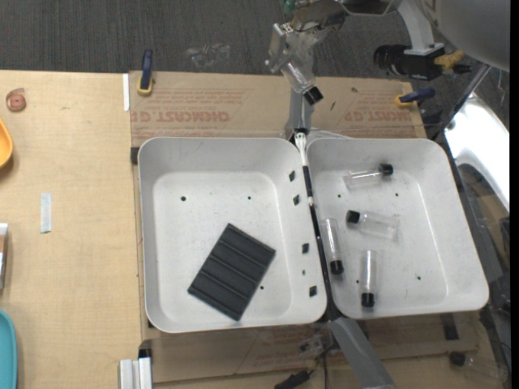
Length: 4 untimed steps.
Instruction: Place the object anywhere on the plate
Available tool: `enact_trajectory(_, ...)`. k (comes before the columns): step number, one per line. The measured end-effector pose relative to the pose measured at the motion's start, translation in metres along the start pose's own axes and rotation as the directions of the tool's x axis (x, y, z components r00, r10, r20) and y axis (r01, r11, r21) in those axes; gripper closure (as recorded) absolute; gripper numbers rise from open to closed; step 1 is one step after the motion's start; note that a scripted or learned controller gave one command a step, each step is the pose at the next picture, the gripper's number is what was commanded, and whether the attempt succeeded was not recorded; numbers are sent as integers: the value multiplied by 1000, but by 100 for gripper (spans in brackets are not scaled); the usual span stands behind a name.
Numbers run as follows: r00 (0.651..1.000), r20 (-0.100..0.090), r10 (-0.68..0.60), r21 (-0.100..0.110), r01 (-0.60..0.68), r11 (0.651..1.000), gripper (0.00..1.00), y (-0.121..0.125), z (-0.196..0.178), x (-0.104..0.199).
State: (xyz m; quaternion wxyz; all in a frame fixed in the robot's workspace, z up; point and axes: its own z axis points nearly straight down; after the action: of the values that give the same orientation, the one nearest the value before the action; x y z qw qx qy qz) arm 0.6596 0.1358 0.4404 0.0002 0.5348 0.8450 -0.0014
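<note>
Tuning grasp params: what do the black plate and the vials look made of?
Black plate: looks like matte, rigid plastic or rubber, dull and ribbed with grooves. Vials: clear plastic or glass, can't tell which; the white bin shows through them, and their caps are black.

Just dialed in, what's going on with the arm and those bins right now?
The claw is raised above the back edge of the bins, holding a clear vial with a black cap between its fingers. Four more vials lie in the right bin. The black ridged plate sits in the left bin, with nothing on it yet.
</note>
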Motion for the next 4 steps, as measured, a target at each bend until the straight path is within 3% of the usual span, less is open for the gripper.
enact_trajectory(1, 968, 0, 249, 1, -249, 968, 100, 31, 1, 65)
enact_trajectory(4, 971, 8, 241, 10, -241, 971, 100, 33, -20, 68)
